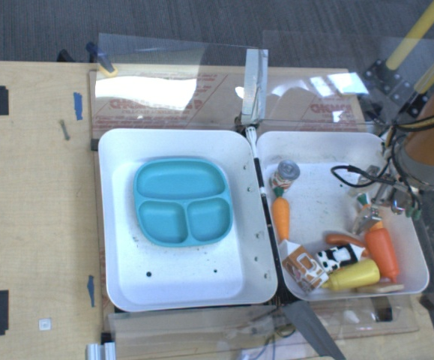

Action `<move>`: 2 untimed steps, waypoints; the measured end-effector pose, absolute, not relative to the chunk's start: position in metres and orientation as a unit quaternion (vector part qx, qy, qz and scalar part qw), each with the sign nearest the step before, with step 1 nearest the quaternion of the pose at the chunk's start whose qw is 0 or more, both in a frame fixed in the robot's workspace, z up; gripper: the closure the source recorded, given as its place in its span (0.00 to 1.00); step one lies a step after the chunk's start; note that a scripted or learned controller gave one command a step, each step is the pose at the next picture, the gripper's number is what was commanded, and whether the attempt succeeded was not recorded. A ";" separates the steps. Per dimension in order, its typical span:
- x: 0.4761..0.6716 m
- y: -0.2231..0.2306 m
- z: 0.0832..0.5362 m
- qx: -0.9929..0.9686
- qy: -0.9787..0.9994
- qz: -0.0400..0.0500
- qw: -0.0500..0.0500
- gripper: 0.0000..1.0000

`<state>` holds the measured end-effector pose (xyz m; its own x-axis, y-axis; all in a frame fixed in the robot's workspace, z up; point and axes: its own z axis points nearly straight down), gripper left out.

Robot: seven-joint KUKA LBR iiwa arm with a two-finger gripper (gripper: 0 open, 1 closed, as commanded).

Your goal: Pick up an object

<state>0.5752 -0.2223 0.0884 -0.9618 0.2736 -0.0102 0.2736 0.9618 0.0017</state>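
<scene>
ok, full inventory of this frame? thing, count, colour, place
shallow white bins: 2, white, side by side on the bench
divided plastic plate: 1, turquoise, left bin
toy carrots: 2, orange; one by the right bin's left wall, one at its right side
small round-capped jar: 1, grey and brown, above the left carrot
yellow plastic squeeze bottle: 1, yellow, right bin front
black-and-white cow toy: 1, beside the bottle
brown patterned box: 1, right bin front left
hand: 1, metallic, over the right bin, above the right carrot
</scene>
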 end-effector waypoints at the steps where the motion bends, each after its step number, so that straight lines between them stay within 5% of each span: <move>1: 0.604 -0.209 0.088 0.244 0.970 0.000 0.006 0.00; 2: 0.608 -0.209 0.103 0.243 0.970 -0.001 0.013 1.00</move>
